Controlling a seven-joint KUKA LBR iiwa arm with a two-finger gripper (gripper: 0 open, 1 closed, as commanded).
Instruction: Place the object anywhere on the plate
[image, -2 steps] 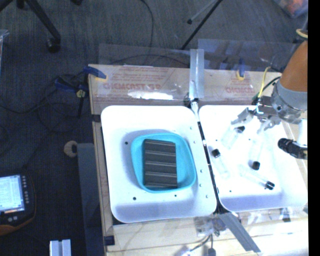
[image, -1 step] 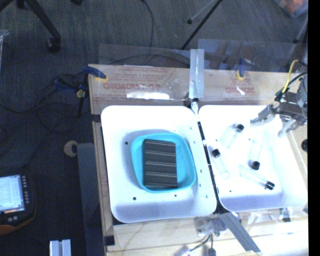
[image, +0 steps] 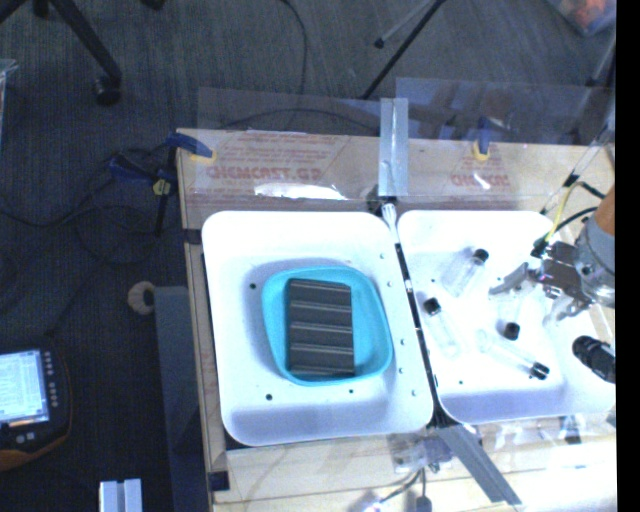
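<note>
A blue plate (image: 372, 330) sits in the left bin (image: 230, 300), and a dark grey ribbed block (image: 320, 327) lies flat on its middle. Over the right side of the right bin (image: 430, 235), my gripper (image: 533, 296) hangs open, its silver fingers (image: 508, 283) spread apart with nothing between them. Several clear vials with black caps lie in that bin: one (image: 462, 268) left of the gripper, one (image: 520, 360) below it, and a black-capped one (image: 511, 329) just under the fingers.
A small black cap (image: 432, 305) and a faint clear vial (image: 446, 338) rest near the right bin's left wall. A metal divider (image: 393, 150) stands behind the bins, and blue clamps (image: 150, 172) grip the bench's left corner.
</note>
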